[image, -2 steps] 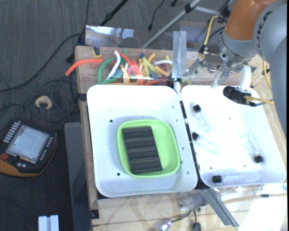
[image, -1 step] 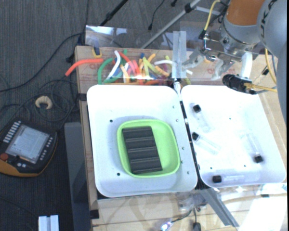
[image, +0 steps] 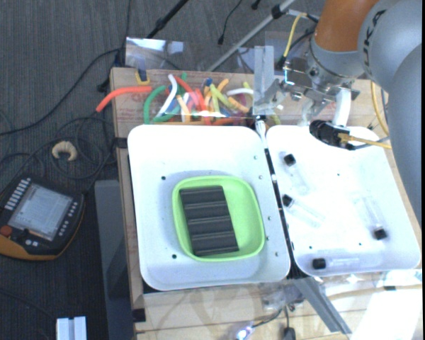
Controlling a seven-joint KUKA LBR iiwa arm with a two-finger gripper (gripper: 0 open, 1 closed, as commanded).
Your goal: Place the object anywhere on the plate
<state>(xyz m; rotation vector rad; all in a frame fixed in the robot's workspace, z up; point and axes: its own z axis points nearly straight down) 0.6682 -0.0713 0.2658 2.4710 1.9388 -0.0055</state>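
From the camera above the bench, we see two shallow white bins side by side. In the left bin (image: pixel 149 211) sits a green plate (image: pixel 251 222), square with rounded corners, and on it lies a dark grey ribbed block (image: pixel 209 220), lengthwise and slightly tilted, wholly within the plate's rim.

The right bin (image: pixel 382 183) holds several small clear tubes with black caps: one near its upper left (image: pixel 290 160), one by its left wall (image: pixel 287 200), one toward the right (image: pixel 380 234) and one along the lower edge (image: pixel 319 263).

The grey arm with its orange band (image: pixel 343 16) reaches in from the upper right. Its gripper (image: pixel 324 105) hangs over the far edge of the right bin, well apart from the plate and the block. We cannot tell how the claw stands; the wrist hardware hides that.

Behind the bins lies a heap of coloured flexible tubes (image: pixel 191 101). On the dark floor at the left rests a teach pendant (image: pixel 35 218).
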